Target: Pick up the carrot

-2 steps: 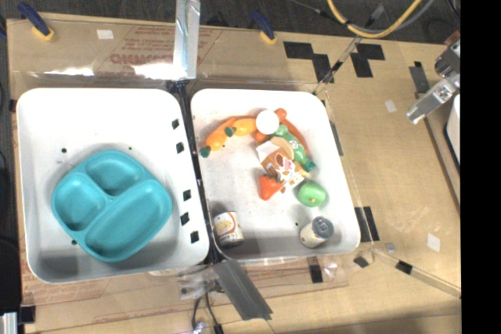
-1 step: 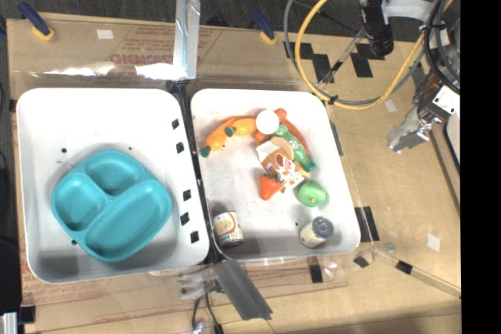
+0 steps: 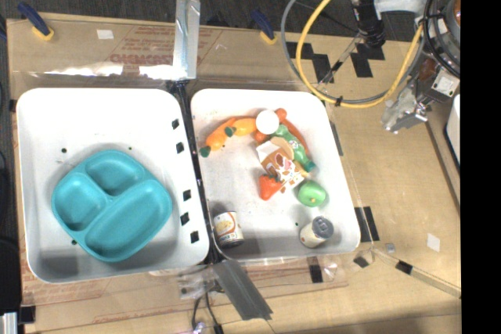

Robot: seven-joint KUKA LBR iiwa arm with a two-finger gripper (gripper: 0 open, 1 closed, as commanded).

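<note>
The carrot (image 3: 228,132) is orange with a small green tip and lies at the back left of the right bin (image 3: 235,192), curving toward the bin's left wall. A white round object (image 3: 267,121) touches its right end. My gripper (image 3: 403,113) hangs outside the bins over the bench, well to the right of the right bin and far from the carrot. Nothing is visible in it.
The right bin also holds an orange-and-green toy vegetable (image 3: 296,141), a printed packet (image 3: 280,163), a red piece (image 3: 270,187), a green fruit (image 3: 311,193) and two small cans (image 3: 227,228) (image 3: 317,231). A teal divided plate (image 3: 112,203) lies in the left bin (image 3: 47,113). Yellow and grey cables (image 3: 329,27) loop behind.
</note>
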